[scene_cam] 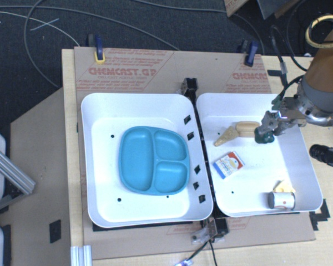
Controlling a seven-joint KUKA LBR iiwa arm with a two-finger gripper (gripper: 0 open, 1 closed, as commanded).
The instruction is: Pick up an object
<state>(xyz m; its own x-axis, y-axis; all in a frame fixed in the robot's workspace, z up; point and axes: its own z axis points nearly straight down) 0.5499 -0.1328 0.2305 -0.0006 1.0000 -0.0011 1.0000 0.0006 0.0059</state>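
Note:
In the right bin lie three objects. A tan cone-shaped piece rests near the bin's upper middle. A small red, white and blue packet lies below it. A short silver and yellow cylinder sits at the front right corner. My gripper hangs over the right bin's upper part, just right of the cone's wide end, and its dark green tip is close to or touching that end. The arm reaches in from the right.
The left bin holds a blue divided plate. A black divider with clips runs between the bins. Clamps and cables lie along the bench's back edge. White floor shows in the right bin between the packet and the cylinder.

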